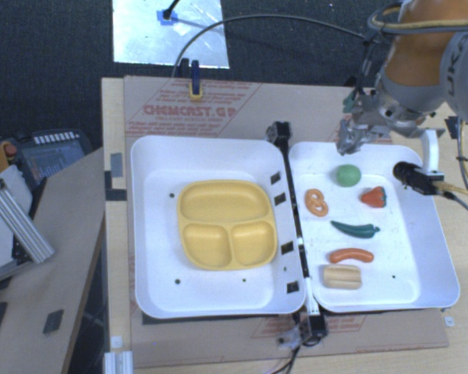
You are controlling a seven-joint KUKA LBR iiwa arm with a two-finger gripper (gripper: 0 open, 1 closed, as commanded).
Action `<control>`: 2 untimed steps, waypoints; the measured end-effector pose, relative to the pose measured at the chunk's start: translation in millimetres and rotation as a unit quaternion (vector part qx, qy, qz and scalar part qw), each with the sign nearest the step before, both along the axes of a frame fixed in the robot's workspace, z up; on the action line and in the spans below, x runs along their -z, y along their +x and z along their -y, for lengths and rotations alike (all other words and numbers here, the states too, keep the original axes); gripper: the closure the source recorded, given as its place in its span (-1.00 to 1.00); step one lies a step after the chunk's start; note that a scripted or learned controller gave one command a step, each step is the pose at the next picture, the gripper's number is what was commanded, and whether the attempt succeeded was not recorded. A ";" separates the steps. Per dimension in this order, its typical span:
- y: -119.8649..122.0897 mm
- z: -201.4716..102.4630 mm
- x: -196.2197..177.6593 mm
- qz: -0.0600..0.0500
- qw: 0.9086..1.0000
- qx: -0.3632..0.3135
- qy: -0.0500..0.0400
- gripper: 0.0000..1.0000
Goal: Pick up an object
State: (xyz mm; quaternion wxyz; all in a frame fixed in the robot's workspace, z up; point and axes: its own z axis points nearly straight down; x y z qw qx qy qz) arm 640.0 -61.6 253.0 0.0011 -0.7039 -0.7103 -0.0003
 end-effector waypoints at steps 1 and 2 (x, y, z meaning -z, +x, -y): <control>-13.1 -62.2 2.1 0.000 1.000 -0.001 0.000 1.00; -35.8 -116.9 15.7 -0.001 1.000 0.000 0.000 1.00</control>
